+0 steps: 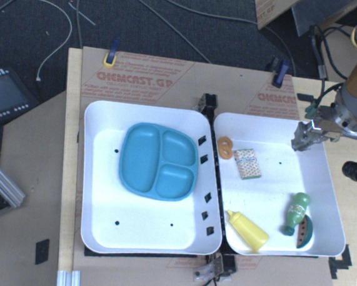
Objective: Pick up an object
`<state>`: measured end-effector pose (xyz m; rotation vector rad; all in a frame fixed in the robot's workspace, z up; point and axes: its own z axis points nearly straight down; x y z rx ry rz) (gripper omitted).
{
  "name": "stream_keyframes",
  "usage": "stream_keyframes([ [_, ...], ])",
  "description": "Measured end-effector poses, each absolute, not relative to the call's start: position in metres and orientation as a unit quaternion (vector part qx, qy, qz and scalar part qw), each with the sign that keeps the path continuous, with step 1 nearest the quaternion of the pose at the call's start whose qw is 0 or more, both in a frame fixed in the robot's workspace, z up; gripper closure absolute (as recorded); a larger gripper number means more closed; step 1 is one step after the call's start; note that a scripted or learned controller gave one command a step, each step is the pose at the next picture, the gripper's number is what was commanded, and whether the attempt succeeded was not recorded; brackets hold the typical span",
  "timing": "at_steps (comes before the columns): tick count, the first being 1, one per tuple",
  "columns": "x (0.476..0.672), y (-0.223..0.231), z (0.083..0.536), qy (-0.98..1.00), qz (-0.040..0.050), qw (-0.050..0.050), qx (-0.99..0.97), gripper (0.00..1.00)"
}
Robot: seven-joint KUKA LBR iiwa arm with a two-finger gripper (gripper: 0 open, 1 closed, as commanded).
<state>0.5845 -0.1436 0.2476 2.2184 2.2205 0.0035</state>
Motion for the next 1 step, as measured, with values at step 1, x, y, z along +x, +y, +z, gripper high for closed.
stream_keyframes([
  [1,0.5822,-0.0883,0.2534,0.709,0.0007,-0.001,0.705,1.0],
])
